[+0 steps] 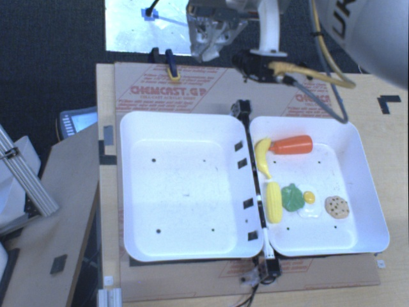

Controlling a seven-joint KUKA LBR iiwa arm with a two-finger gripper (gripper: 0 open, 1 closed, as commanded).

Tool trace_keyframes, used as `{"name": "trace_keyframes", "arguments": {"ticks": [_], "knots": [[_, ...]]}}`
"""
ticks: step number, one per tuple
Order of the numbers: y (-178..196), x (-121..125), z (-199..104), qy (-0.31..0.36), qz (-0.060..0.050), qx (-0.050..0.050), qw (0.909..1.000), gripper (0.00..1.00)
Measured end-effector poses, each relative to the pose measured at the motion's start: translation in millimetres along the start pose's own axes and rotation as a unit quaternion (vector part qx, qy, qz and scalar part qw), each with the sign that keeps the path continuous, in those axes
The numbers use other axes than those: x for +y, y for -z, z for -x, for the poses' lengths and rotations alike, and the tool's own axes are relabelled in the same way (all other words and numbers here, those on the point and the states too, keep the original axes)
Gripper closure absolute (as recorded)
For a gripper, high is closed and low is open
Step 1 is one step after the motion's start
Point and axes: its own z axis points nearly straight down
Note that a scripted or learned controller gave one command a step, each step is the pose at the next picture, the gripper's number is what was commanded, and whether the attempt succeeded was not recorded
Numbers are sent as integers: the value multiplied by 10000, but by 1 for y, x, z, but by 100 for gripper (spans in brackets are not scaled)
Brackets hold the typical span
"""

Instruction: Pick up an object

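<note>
Camera view, looking down on the bench: a grey arm's gripper [208, 47] hangs well beyond the carrot [292, 144], past the far rim of the bins and above the printed cardboard sheet [166, 89], with nothing seen in its grasp. Whether the claw is spread or pressed together cannot be told from this angle.

Six toy foods lie in the right bin [369, 190], all loose on its floor and apparently strewn there so a pick can be tried from any of them. The carrot, orange with a smooth, tapering body, lies crosswise at the far end. A yellow banana [262, 157] curves just beside the carrot's blunt end, touching or nearly so. Nearer the camera than the carrot, a yellow corn cob [273, 201] lies lengthwise, with a green leafy piece [293, 197] against its side. A fried egg [308, 200], white with a yellow yolk, sits just past the green piece, and a speckled brown cookie [337, 206] lies a little apart, the farthest of them from the carrot. The left bin [137, 190] sits across the black centre strip from the carrot.

Judging by the raised, set-back arm, no descent has begun. The carrot and cookie look the least crowded targets.
</note>
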Motion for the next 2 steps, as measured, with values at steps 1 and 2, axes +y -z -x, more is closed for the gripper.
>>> {"name": "trace_keyframes", "arguments": {"ticks": [1, 2], "knots": [[0, 13, 0, 0, -5, -2, 10000, 100], [0, 19, 0, -2, -5, -2, 10000, 100]]}}
